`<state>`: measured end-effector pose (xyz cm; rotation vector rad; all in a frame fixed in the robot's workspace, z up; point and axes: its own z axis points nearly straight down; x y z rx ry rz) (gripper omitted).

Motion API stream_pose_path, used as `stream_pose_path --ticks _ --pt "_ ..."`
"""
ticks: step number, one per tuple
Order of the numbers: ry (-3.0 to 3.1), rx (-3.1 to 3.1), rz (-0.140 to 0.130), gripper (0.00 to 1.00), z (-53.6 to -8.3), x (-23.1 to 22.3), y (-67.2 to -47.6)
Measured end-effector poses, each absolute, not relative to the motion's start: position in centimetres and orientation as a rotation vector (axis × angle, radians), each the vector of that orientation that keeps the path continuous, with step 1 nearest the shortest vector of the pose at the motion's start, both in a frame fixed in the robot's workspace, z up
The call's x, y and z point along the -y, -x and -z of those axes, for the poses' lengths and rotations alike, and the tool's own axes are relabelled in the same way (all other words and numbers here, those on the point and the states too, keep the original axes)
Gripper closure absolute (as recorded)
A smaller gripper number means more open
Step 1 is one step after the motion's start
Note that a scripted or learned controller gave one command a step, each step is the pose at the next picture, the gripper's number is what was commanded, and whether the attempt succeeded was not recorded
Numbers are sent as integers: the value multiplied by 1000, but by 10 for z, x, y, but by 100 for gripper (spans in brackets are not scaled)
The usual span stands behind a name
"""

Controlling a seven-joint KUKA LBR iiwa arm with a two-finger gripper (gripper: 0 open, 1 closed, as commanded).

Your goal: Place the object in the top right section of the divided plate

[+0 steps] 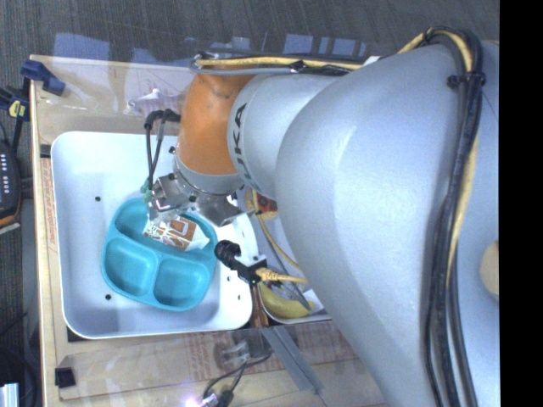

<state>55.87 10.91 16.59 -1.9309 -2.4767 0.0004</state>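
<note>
Looming closest is my grey arm (382, 202), its orange band (208, 130) above the left bin (76, 227). My claw (170, 202) hangs over the blue divided plate (157, 265); whether it is open or closed I cannot tell. A brown-and-white packet (176, 231) lies in the plate's far right section. A banana (284, 303) lies in the right bin.
</note>
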Motion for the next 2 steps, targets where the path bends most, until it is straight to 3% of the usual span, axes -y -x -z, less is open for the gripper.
stream_pose_path --ticks 1,2 --pt "1931 2476 -1 0 -166 -109 -559" --pt "1716 2638 9 0 -94 -148 -608"
